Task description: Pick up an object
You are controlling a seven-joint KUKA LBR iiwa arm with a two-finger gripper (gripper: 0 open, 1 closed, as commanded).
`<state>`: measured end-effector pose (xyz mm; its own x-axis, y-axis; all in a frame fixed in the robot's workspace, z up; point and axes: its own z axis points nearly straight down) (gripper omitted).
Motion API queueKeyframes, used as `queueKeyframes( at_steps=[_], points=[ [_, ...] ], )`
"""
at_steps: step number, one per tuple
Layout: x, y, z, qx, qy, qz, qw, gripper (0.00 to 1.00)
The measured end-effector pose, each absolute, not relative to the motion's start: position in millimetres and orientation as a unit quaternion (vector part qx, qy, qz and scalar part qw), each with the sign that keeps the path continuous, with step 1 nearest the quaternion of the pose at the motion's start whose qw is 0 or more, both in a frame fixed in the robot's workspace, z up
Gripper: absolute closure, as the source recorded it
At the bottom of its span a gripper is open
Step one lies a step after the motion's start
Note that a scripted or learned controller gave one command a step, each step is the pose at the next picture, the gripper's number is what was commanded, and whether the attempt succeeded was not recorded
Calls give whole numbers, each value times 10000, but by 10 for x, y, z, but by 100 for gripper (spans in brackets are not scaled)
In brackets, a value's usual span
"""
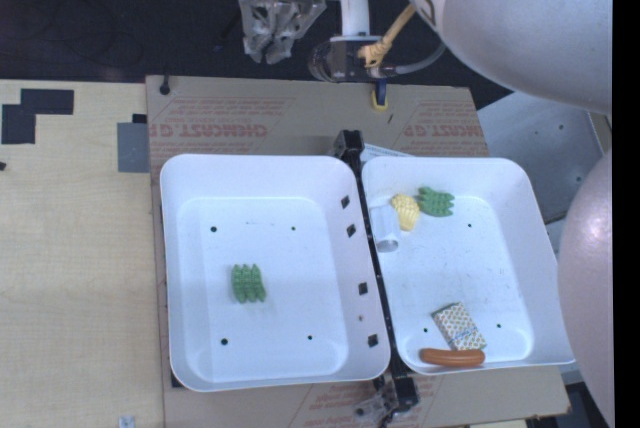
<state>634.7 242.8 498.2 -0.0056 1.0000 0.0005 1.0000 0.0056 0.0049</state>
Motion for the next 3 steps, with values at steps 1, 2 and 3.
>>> queueKeyframes(
  at_steps=[1, 2, 3],
  points=[
    [6323, 2446, 5034, 7021, 7121, -38, -18, 100],
    [6319, 2458, 5124, 6991, 7150, -61, -29, 100],
    [6315, 2471, 5215, 6960, 7179, -81, -39, 100]
  ],
)
